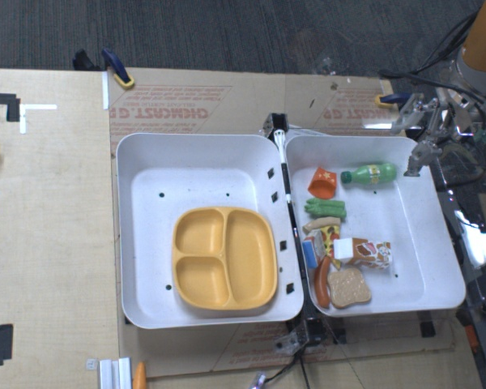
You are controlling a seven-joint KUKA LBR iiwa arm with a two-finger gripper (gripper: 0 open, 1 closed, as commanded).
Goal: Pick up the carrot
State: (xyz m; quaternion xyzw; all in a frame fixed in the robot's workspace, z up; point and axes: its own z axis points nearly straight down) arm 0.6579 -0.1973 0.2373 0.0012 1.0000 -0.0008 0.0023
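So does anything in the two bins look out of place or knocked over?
The green bottle lies on its side near the right bin's far wall. The other toy foods are bunched against that bin's left wall. Nothing looks spilled or damaged.

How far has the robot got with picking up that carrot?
Nothing looks done yet: the carrot lies in the right bin, near its far left corner, beside the green bottle. The gripper sits at the bin's far right edge, apart from the carrot. Reaching over, closing on it and lifting are all left.
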